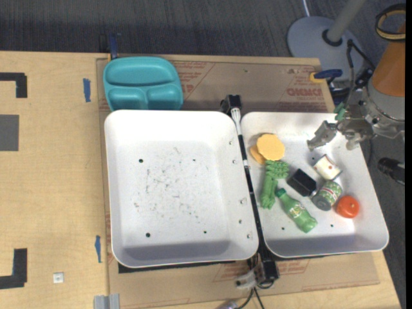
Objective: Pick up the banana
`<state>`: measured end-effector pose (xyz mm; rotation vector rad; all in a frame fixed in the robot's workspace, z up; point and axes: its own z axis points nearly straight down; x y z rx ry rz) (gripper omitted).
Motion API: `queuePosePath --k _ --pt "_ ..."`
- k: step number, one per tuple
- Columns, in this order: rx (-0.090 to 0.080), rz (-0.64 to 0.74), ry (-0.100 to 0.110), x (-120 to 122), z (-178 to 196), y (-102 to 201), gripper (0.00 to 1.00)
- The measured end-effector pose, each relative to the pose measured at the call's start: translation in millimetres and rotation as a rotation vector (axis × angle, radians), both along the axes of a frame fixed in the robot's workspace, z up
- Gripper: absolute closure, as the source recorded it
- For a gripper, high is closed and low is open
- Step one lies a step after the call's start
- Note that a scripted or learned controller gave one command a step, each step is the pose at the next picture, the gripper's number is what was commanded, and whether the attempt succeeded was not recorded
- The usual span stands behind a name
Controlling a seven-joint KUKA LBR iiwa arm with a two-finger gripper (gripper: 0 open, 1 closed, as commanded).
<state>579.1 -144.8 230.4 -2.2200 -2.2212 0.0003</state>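
In the right bin, a yellow rounded item lies near the upper left, on top of an orange piece. I cannot tell whether it is the banana. My gripper hangs over the bin's upper right, well to the right of the yellow item. Its fingers are spread open with nothing between them. A small white box sits just below the gripper.
The right bin also holds a green leafy toy, a black block, a green bottle, a can and a red tomato. The left bin adjoins it. A teal tray stands behind.
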Motion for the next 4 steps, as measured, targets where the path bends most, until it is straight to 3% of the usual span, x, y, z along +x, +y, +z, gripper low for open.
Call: queuePosePath --k 1,2,3,4 --pt "0.0 0.138 0.001 -100 25 21 0.0" --pt "-0.001 0.012 -0.005 -99 -144 32 0.0" --pt "-0.001 -0.159 -0.005 -36 -144 52 0.0" --pt "0.0 -0.167 0.0 -100 -46 144 0.0"
